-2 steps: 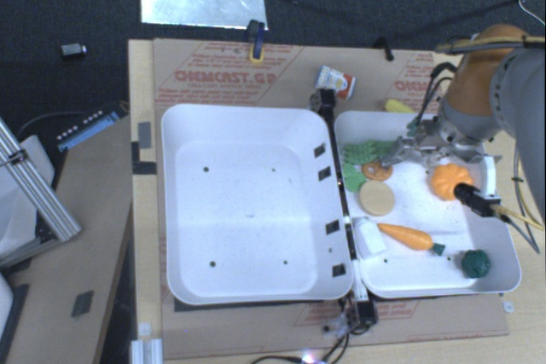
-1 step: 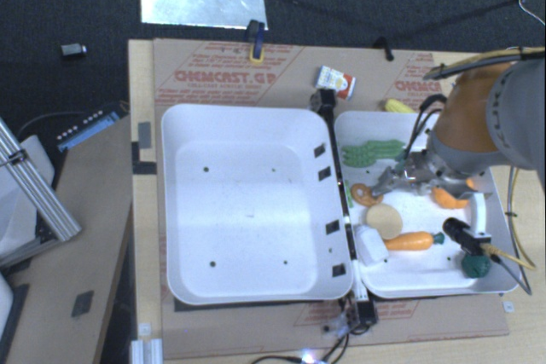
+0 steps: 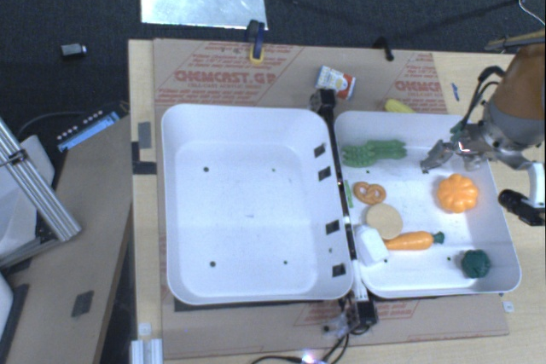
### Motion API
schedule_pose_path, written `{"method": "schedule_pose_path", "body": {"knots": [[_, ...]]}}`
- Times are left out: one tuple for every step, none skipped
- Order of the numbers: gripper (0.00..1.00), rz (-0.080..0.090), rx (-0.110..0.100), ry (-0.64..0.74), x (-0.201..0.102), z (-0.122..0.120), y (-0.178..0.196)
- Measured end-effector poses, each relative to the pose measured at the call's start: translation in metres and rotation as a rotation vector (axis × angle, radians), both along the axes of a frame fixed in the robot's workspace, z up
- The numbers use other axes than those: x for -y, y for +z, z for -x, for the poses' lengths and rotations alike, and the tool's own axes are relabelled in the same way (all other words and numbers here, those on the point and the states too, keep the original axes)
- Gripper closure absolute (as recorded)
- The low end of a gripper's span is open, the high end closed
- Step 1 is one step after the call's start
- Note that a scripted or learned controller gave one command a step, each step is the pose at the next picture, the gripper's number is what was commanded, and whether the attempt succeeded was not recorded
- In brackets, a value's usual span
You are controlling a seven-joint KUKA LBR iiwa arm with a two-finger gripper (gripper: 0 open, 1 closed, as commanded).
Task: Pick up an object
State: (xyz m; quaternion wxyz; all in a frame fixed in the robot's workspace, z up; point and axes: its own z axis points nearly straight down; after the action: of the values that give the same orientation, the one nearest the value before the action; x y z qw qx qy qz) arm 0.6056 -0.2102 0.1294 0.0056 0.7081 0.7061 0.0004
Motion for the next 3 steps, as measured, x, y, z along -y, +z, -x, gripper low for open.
{"method": "schedule_pose_path", "body": {"knots": [[0.00,-0.007,-0.010,0.003,-0.003,0.042,-0.010],[1.00,-0.006,-0.003,0.005,-0.003,0.039,0.002],[1.00,0.000,0.012,0.009,-0.023,0.031,0.284]]}}
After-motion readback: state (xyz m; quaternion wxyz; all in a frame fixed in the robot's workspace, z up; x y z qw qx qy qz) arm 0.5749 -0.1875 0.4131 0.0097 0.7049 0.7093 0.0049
